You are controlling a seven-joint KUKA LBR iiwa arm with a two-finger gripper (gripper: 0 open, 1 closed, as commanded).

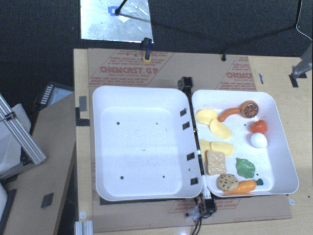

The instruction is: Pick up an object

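Observation:
The right bin [281, 146] holds several toy foods. A chocolate donut [250, 109] lies at the back beside an orange sausage [229, 114]. A red tomato [258, 126] and a white egg [258, 140] sit near the right wall. Yellow pieces [220, 129] lie along the left side, with a slice of toast [215, 162] below them. A cookie [227, 182], a carrot [243, 186] and a green leaf [245, 167] lie at the front. A grey part of the arm [302, 66] pokes in at the right edge, behind the bin and well off the objects.
The left bin [142, 143] stands beside the right one, joined by a black hinge strip [190, 131]. Both rest on a cardboard sheet [132, 67]. A shiny metal plate [116, 12] lies on the dark floor behind. An aluminium frame [17, 136] stands at the left.

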